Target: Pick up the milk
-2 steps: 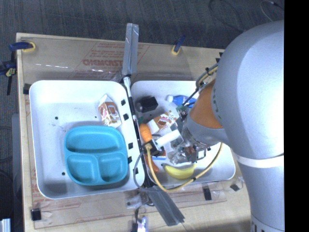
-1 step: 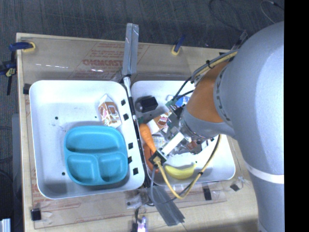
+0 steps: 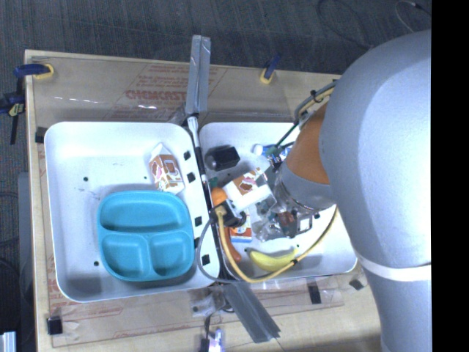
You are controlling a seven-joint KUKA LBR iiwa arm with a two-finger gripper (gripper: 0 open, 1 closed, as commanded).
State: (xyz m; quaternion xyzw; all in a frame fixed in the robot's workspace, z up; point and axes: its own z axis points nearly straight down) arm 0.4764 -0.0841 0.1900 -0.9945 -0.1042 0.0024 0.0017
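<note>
Gripper (image 3: 282,222) position: low in the right bin (image 3: 333,259), over the clutter, above the banana (image 3: 270,259); grip state cannot be determined. Milk carton (image 3: 166,171) lies in the left bin (image 3: 73,196), beside the blue tray (image 3: 145,235).

The bench (image 3: 88,86) is a pale board with faded red print along its far side. Two white bins sit directly on it, side by side and touching: the left bin (image 3: 69,189) and the right bin (image 3: 242,132). Blue clamps (image 3: 29,70) grip the bench's far left edge; another clamp (image 3: 271,69) sits at the far edge.
</note>
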